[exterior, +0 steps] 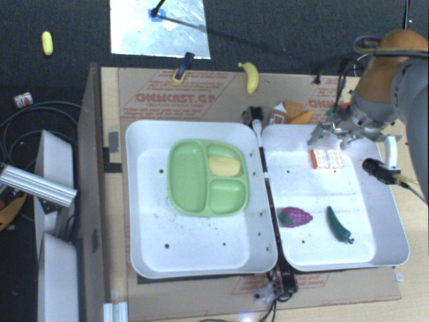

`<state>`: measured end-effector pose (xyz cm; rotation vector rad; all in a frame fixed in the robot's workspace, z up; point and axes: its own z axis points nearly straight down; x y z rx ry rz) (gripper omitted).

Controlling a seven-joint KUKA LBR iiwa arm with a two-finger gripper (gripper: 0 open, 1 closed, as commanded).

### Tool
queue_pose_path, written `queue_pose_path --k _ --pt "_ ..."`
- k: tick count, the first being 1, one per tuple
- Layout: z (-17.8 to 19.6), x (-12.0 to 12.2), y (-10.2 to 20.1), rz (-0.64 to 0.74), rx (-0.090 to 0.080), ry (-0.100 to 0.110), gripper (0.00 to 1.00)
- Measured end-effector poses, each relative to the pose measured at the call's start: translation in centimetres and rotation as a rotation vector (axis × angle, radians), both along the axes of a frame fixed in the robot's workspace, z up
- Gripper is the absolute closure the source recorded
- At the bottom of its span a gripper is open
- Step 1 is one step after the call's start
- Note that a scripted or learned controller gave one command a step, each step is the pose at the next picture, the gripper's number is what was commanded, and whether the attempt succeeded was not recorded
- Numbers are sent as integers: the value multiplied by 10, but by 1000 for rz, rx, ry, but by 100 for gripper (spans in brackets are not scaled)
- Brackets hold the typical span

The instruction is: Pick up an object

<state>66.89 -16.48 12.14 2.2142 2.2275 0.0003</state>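
Camera view | gripper (333,130) over the right bin's (375,250) far edge, just above a small white box with red print (326,158); cannot tell its state | box lies flat near that bin's far wall, well apart from purple toy (295,217).

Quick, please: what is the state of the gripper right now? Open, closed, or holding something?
Gripper: cannot be told; it hovers above the small white-and-red box at the right bin's far end, nothing visibly held.
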Motion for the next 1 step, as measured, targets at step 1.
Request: queue_pose_path --k 1 --pt "-27 0 -12 -5 -2 -3 0"
